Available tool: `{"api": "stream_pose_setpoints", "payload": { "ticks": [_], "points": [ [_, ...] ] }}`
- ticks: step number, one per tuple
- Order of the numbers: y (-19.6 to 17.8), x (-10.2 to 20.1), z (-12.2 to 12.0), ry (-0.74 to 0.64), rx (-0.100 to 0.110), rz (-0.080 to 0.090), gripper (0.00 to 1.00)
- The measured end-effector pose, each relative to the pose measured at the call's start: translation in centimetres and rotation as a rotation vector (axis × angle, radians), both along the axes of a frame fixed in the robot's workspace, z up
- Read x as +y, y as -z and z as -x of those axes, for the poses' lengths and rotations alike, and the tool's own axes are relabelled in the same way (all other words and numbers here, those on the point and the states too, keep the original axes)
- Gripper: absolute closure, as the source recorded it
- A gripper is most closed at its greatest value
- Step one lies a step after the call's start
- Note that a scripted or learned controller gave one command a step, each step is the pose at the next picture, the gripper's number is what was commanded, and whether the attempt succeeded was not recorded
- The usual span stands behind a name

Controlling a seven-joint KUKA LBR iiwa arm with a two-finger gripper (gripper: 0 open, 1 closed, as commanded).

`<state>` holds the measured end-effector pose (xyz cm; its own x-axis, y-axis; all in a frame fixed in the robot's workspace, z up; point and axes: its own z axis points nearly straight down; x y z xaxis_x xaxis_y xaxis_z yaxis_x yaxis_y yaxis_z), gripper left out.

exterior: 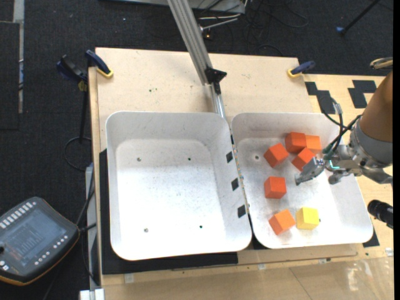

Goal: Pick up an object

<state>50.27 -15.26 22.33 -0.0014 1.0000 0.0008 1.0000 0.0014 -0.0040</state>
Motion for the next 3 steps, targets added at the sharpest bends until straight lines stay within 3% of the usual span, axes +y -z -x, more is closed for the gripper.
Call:
{"api": "stream_pose_setpoints", "payload": {
  "ticks": [1,3],
  "points": [
    [-0.2,0.0,-0.1,0.002,-0.004,0.001,0.0],
    [11.1,1.1,-0.1,0.002,0.001,-0.001,0.0]
  ]
}}
